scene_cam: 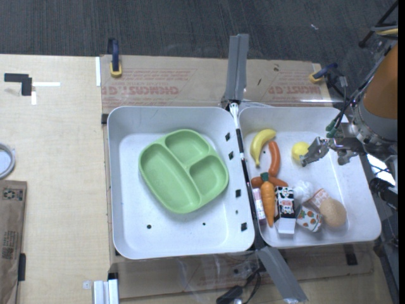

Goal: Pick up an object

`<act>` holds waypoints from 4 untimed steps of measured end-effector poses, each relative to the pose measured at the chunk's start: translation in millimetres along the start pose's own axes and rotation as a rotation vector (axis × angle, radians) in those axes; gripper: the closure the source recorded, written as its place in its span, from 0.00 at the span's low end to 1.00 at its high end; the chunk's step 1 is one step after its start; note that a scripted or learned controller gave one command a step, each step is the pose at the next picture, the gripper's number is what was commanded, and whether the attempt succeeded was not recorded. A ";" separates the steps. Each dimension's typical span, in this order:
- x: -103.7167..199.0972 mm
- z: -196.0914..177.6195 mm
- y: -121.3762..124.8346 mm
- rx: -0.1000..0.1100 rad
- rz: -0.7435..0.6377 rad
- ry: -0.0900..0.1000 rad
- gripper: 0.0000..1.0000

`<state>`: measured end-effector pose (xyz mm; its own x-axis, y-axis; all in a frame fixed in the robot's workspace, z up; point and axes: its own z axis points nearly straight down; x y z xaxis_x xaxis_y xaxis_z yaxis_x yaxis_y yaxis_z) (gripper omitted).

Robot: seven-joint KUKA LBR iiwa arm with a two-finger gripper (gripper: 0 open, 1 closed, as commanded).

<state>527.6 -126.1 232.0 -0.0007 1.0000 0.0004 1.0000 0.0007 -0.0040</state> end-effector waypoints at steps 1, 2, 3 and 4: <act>8.2 140.0 60.7 -0.004 -0.172 -0.001 0.00; -25.1 139.8 104.1 -0.004 -0.098 -0.002 0.00; -32.5 140.4 86.5 -0.001 0.212 0.000 0.00; -33.1 131.3 86.4 0.000 0.209 -0.001 1.00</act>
<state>613.5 -159.0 100.4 0.2070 0.9783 -0.0013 0.9783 -0.2070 -0.0036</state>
